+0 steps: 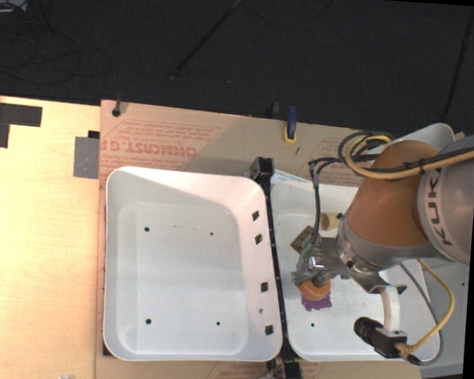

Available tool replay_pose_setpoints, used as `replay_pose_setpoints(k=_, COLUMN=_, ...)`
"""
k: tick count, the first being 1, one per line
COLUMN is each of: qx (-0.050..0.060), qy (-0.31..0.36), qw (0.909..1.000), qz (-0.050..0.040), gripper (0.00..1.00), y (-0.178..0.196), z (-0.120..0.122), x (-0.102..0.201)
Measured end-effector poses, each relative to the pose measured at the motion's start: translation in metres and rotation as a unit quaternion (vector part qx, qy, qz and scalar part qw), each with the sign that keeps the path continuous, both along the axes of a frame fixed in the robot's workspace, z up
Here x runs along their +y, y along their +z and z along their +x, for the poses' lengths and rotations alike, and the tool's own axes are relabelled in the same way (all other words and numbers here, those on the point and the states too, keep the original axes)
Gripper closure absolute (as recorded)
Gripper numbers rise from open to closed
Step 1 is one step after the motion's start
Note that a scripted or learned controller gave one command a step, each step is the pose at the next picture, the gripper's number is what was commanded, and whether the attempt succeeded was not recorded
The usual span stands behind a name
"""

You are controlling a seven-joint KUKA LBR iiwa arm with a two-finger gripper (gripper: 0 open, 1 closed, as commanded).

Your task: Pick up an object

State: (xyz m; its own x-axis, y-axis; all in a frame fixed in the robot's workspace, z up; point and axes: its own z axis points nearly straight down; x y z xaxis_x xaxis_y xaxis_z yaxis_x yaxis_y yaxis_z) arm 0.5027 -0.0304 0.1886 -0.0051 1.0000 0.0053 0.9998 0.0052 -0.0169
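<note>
My gripper (315, 271) reaches down into the right bin (347, 349) near its left wall, under the orange wrist. Just below its tip lies a small orange object (317, 290), resting on or against a purple piece (316, 305). The orange object touches or nearly touches the gripper tip, and I cannot tell whether it is gripped. A small green-brown object (305, 241) lies just up and left of the gripper. A pale round object (328, 221) sits farther back, partly hidden by the arm.
The left bin (129, 217) stands beside the right one, with black clips (264, 286) along the shared divider. The arm's bulk covers the right bin's back and right part. Cardboard (159, 142) lies under both bins.
</note>
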Motion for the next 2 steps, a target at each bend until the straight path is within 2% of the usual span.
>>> replay_pose_setpoints(k=1, qx=-0.010, qy=0.001, qw=0.9999, qz=-0.0015, gripper=1.00, y=0.064, z=0.034, x=0.055)
replay_pose_setpoints(k=2, qx=-0.010, qy=-0.001, qw=0.9999, qz=-0.0019, gripper=1.00, y=0.121, z=0.047, x=0.091)
